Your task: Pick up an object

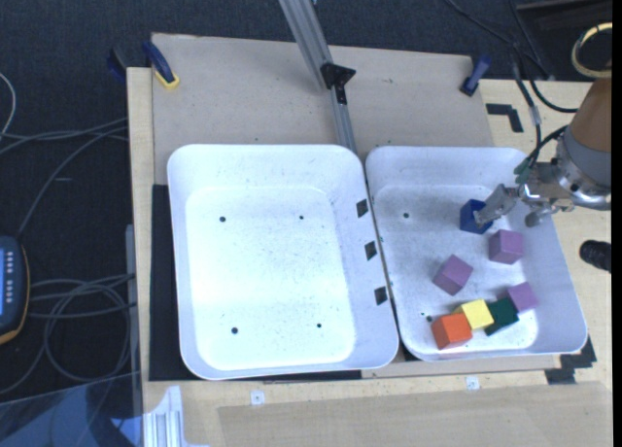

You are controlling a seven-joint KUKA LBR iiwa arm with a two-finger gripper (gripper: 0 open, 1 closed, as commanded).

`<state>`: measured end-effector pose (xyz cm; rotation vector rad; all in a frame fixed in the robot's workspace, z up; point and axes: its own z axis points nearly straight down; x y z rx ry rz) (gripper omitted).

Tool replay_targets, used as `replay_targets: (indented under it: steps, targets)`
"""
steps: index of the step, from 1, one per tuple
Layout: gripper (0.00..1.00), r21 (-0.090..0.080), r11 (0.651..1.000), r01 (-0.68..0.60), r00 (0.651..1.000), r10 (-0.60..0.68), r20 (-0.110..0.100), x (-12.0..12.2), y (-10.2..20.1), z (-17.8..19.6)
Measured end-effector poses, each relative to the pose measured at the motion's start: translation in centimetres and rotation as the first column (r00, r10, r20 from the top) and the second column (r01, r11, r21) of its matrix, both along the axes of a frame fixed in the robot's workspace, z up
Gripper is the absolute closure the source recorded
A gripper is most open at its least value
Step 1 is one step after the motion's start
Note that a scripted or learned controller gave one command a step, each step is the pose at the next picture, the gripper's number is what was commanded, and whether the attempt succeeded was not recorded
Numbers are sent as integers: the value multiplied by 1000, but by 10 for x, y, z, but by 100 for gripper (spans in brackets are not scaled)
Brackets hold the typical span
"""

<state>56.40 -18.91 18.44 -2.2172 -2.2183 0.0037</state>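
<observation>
We start from the metal two-finger gripper [507, 200], which sits at the middle right of the frame, over the upper part of the right white plastic bin [418, 168]. It comes in from the right under the grey arm with the orange band [595, 134]. One thin finger [501, 200] points to the left and a little down, toward a small dark blue block [473, 217]. The tip of this finger seems to touch the block or to be just beside it, but we cannot tell whether the gripper is spread wide or closed, and we do not see the block between two fingers, so we do not call it held.

The relation that matters for the coming move, as we judge it, is this: the blue block lies directly left of the gripper, on the line of the finger, in the upper middle of the right bin. It looks compact, with no clear long axis.

Going outward, a light purple cube [505, 246] lies just below the gripper, near the blue block but apart from it. A second purple cube [452, 274] is lower and more to the left. At the lower right of the bin are a smaller purple block [522, 295], a green block [502, 314], a yellow cube [477, 314] and an orange cube [451, 330], these last three touching in a row.

The left white bin [194, 241] is well apart from the gripper.
</observation>
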Motion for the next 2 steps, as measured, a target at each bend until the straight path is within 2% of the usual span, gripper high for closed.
replay_targets:
  steps: [1, 2]
  targets:
    - [0, 0, 1000, 0, 1000, 0, 0, 6, 1, -45]
    - [100, -2, 1000, -1, 1000, 1, 8, 7, 1, -31]
